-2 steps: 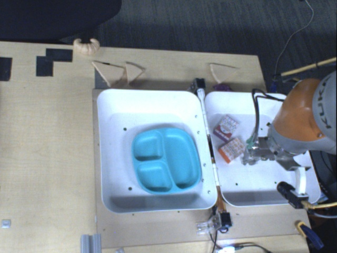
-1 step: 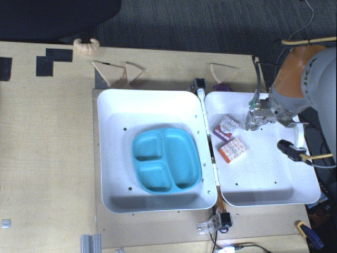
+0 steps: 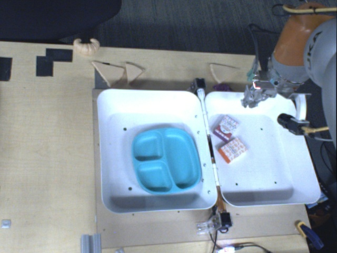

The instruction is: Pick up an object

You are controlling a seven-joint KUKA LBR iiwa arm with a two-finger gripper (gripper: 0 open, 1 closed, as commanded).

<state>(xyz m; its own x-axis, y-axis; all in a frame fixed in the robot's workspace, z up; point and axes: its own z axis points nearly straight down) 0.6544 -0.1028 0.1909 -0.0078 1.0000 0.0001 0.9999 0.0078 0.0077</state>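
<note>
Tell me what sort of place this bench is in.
Most likely a robotics lab's test bench. Two shallow white bins, left and right, sit side by side on a wooden bench, with a grey-and-orange robot arm reaching over them and loose cables at the front edge.

light: bright, even overhead; shadows: soft, along bin walls; focus: slightly soft; glare: mild

The arm (image 3: 308,41) runs off the frame's right edge, the pincer (image 3: 255,96) at upper right is too small to read, and print on the two small packets (image 3: 229,139) is blurred.
</note>
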